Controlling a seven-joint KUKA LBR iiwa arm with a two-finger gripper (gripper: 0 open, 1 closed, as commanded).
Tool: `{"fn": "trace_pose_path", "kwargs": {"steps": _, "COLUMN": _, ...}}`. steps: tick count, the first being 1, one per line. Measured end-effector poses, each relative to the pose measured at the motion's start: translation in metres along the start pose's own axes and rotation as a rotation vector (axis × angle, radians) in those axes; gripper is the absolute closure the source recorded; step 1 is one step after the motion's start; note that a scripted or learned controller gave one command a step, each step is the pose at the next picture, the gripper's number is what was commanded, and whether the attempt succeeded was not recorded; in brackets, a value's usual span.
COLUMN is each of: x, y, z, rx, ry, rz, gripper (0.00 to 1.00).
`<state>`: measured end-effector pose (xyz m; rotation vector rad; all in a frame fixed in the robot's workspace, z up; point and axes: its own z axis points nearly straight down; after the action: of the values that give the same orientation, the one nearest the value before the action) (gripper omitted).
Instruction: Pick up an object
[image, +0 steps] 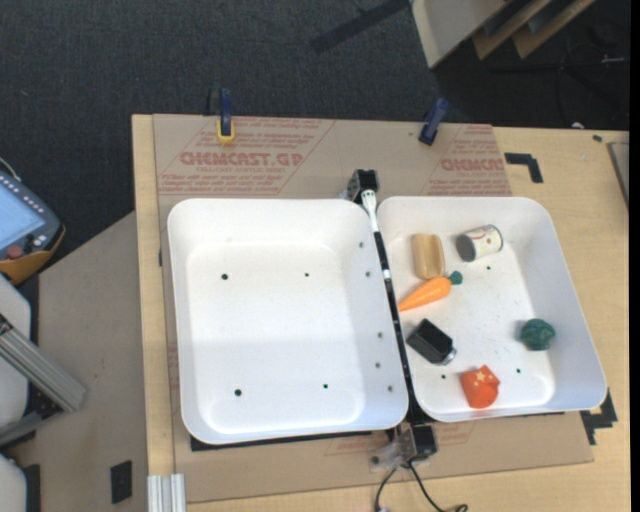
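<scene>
While two white bins sit side by side on the surface (300, 150), right bin (560, 300) holding orange carrot (425, 293), tan block (428, 255), black block (431, 341), green ball (538, 334), red piece (480, 387), small can (480, 243), claw state impossible to tell.

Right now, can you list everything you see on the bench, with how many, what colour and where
bins: 2, white, side by side on the bench
carrot: 1, orange with green tip, right bin, near the divider
tan block: 1, tan, right bin, just above the carrot
small can: 1, white and grey, lying in right bin, far side
black block: 1, black, right bin, below the carrot
green lump: 1, dark green, right bin, right side
red-orange object: 1, right bin, near edge
clamps: 2, blue, bench's far edge
</scene>
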<state>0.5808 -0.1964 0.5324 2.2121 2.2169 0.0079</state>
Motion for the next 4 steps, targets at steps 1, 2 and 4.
{"fn": "trace_pose_path", "kwargs": {"steps": 1, "x": 0.060, "y": -0.010, "z": -0.004, "rx": 0.010, "ry": 0.004, "rz": -0.004, "gripper": 1.00}}
{"fn": "trace_pose_path", "kwargs": {"steps": 2, "x": 0.120, "y": -0.019, "z": -0.004, "rx": 0.011, "ry": 0.005, "rz": -0.005, "gripper": 1.00}}
{"fn": "trace_pose_path", "kwargs": {"steps": 4, "x": 0.108, "y": -0.081, "z": 0.051, "rx": 0.004, "ry": 0.002, "rz": -0.001, "gripper": 1.00}}
